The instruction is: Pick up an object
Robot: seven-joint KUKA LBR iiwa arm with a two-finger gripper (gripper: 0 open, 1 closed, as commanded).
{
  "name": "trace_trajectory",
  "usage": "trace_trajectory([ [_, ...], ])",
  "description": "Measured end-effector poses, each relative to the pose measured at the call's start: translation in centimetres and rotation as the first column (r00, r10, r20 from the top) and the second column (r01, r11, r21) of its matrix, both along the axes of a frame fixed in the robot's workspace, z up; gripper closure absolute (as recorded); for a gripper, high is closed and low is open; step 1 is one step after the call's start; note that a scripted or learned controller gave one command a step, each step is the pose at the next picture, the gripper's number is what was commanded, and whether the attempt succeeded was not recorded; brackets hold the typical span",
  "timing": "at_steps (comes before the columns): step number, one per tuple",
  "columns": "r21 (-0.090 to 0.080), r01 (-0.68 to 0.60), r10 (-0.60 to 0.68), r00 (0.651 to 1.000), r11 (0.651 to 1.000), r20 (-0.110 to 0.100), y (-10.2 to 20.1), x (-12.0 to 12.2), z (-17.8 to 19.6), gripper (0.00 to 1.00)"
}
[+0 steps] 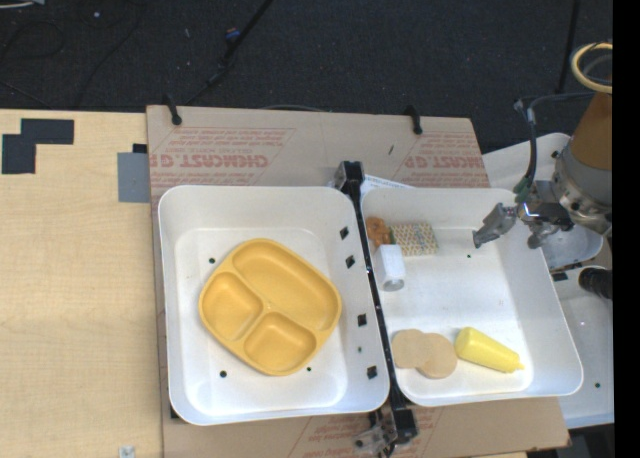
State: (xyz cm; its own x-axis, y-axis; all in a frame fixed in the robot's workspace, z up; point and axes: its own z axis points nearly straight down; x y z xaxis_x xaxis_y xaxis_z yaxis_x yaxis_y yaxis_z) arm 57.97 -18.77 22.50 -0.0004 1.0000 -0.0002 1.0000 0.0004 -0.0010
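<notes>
End effector [515, 224] splayed and empty above the right bin's [560, 346] far edge.

I worry the yellow wedge [488, 350], lying near the bin's front beside the tan discs [424, 353], rolls off my fingers.

- Arm [590, 136] — seen entering from the right edge, orange band above the grey wrist.
- Gripper [520, 224] — held low at the right, fingers spread apart, nothing between them.

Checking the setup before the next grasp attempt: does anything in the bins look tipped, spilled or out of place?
Nothing stands out. The yellow divided plate lies flat in the left bin; the small items sit loose in the right bin, none spilled.
</notes>
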Motion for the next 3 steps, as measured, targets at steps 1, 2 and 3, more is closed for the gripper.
trace_trajectory([
  [1,0.002,0.001,-0.001,1.000,1.000,-0.005,-0.9,-0.3,-5.7,0.00],
  [2,0.002,0.001,-0.001,1.000,1.000,-0.005,-1.6,0.3,-11.0,0.00],
  [3,0.002,0.001,-0.001,1.000,1.000,-0.004,-1.5,0.3,-13.9,0.00],
])
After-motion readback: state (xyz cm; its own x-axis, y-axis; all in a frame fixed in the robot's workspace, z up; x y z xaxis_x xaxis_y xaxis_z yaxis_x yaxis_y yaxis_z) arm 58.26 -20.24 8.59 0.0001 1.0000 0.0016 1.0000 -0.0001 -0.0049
